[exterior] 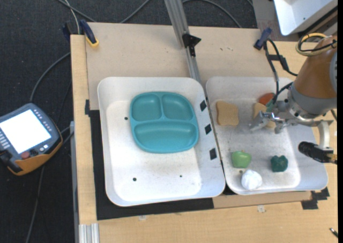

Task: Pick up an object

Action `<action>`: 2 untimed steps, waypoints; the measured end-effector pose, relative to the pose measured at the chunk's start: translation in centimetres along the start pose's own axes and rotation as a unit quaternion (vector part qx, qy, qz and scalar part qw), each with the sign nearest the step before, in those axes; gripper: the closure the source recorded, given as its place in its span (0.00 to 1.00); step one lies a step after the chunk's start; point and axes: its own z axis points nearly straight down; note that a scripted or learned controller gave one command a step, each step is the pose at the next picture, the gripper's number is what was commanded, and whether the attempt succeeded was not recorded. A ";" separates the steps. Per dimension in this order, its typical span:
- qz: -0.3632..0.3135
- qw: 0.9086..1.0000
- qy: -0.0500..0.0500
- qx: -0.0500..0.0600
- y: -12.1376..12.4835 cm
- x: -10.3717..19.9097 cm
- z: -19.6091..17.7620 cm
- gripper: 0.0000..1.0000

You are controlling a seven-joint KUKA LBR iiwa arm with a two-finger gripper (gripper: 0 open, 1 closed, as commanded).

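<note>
Teal divided plate [163,121] sits toward the far side of the left bin [115,183]. My gripper [263,120] is low over the right bin [310,180], near its far edge; whether it's apart or together I cannot tell. Tan sponge-like block [227,113] lies by that bin's far-left corner. Orange item [266,98] partly hidden behind my wrist. Along the near edge: green pepper-shaped piece [241,158], white lump [251,179] just beside it, dark green object [278,163] toward the right.
</note>
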 end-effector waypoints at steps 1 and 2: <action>0.000 1.000 -0.001 -0.004 0.2 0.0 -1.5 1.00; -0.001 1.000 -0.002 -0.007 0.3 0.1 -8.0 1.00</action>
